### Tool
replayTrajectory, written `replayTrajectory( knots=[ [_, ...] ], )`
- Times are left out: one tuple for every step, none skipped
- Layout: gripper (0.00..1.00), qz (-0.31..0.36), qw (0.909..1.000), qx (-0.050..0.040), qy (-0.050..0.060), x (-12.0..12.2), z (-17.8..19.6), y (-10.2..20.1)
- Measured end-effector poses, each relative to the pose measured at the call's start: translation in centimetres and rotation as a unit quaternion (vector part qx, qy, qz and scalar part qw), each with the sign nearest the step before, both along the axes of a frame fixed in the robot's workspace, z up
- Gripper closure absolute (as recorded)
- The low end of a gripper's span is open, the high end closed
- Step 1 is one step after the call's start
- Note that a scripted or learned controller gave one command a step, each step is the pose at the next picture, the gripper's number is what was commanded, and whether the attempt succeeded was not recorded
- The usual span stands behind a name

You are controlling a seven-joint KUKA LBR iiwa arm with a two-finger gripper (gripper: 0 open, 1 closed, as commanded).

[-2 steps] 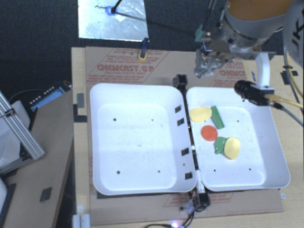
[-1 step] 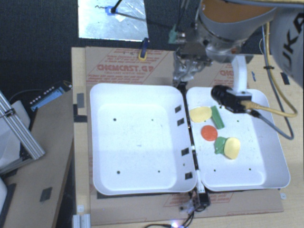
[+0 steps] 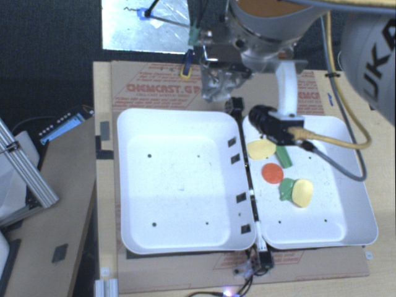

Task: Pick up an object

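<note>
Red print reading "CHEMCAST" runs along the cardboard sheet [image 3: 154, 86] just left of the tool [image 3: 218, 85]. Right of it, the grey arm [image 3: 371, 54] bears the letters "UK".

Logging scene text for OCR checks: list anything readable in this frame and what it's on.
"CHEMCAST G": red print on the cardboard sheet under the bins; the rest of that line is hidden by the gripper.
"UK": partial dark letters on the grey arm housing, cut off at the frame edge.
Red print on the cardboard's front edge: too blurred to read.

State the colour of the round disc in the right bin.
Orange-red disc, clearest in the camera view.
</note>
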State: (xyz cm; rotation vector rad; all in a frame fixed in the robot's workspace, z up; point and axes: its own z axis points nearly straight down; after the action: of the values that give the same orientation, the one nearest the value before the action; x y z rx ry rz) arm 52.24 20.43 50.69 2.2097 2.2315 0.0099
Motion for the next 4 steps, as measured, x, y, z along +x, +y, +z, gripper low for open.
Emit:
replayTrajectory(
  knots=[
    [1.00, 0.000, 1.0000, 0.0000, 0.001, -3.8, 3.0, 3.2],
    [1.00, -0.005, 1.0000, -0.0018, 0.001, 3.2, 2.7, 2.3],
    [1.00, -0.006, 1.0000, -0.0019, 0.000, 11.6, 2.8, 0.7],
    [1.00, -0.012, 0.9999, -0.0038, 0.001, 8.5, 3.0, -15.2]
  ],
)
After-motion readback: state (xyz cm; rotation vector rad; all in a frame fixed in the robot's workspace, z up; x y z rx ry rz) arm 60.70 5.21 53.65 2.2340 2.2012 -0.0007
